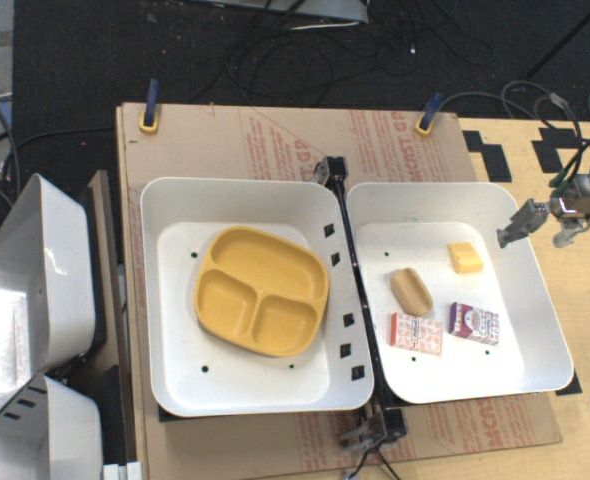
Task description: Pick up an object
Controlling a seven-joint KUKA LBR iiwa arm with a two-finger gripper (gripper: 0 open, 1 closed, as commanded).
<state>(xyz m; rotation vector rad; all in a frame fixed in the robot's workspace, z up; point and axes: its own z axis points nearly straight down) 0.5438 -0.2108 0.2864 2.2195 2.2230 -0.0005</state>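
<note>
1. While four small objects lie untouched in the right-hand bin (535,298), nothing is seen lifted: a yellow block (465,257) rests toward the bin's far right part, a tan bread-roll-shaped piece (411,291) lies tilted nearer the middle, a red-and-white packet (416,333) sits just below the roll, and a purple-and-white carton (473,323) is placed just beside the packet, to its right.

2. At the right edge of the scene, the gripper (523,223) is seen over the bin's far right rim, near the yellow block but apart from it; no object is seen between its fingers, and whether they are spread or closed cannot be told from this angle.

3. Only the wrist end of the arm (580,200) is shown, with cabling gathered around it.

4. A yellow divided plate (261,290), with three compartments, is set in the middle of the left-hand bin (165,268) and turned at a slant.

5. Both bins are carried side by side on a cardboard-covered bench (275,138), with two blue-and-yellow clamps (151,108) fixed at its far edge.

6. Dark floor and loose cables (275,58) are seen beyond the bench.
</note>
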